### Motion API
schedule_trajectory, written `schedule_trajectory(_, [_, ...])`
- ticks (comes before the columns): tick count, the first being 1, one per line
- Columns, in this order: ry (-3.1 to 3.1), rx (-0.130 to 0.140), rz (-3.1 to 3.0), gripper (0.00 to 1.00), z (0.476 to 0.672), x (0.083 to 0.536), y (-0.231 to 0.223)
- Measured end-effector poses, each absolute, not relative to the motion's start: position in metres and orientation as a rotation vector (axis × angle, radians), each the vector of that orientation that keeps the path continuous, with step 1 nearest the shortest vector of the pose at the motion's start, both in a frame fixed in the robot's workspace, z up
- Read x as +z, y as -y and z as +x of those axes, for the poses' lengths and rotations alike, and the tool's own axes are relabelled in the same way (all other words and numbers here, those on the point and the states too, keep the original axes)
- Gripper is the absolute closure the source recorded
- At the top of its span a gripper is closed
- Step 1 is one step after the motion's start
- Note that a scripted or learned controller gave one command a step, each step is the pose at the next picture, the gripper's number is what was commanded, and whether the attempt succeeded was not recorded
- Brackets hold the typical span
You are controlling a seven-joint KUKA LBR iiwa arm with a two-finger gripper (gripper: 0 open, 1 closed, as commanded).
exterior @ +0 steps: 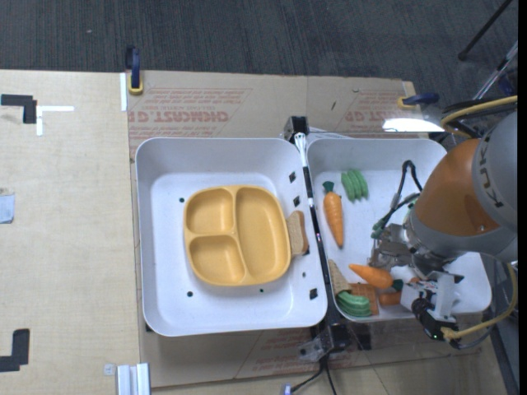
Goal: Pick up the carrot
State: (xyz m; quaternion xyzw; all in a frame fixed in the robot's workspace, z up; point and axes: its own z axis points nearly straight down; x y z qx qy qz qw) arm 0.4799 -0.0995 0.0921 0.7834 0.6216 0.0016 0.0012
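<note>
- Camera view looks down at a slant on a pale wooden worktop (58, 245) bearing two shallow white bins side by side on a sheet of printed cardboard (198, 105).
- The left bin (156, 220) holds a yellow divided plate (237, 235) with three compartments, lying flat near the bin's middle.
- A brown slice, like a piece of toast (298, 233), leans at the left bin's right wall, touching the plate's right edge.
- The right bin (387, 151) holds the toy food. A carrot (333, 214) with a green top lies lengthwise near that bin's left wall, its tip pointing toward the near edge, well apart from the arm.
- Just beyond it, up and to the right, lies a green ribbed vegetable (355, 184).
- A second carrot (372, 275), deeper orange, lies tilted in the bin's near part, right at the wrist hardware.
- Beside it in the near left corner sit a green ridged piece (354, 303) and a brownish item, partly hidden.
- The grey arm with its orange band (457, 196) reaches in from the right and hangs over the right bin's near right part.
- The jaws (394, 263) sit low beside the second carrot; the wrist and cables cover them, so I cannot tell how far open they are or whether they have hold of anything.
</note>
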Motion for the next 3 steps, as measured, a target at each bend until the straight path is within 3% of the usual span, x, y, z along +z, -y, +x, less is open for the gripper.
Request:
schedule_trajectory(1, [-1.738,0.005,2.613,0.00,0.480,0.092,0.098])
schedule_trajectory(2, [-0.674,-0.009,3.071,0.00,0.492,0.091,0.096])
schedule_trajectory(3, [-0.448,-0.005,3.112,0.00,0.479,0.091,0.101])
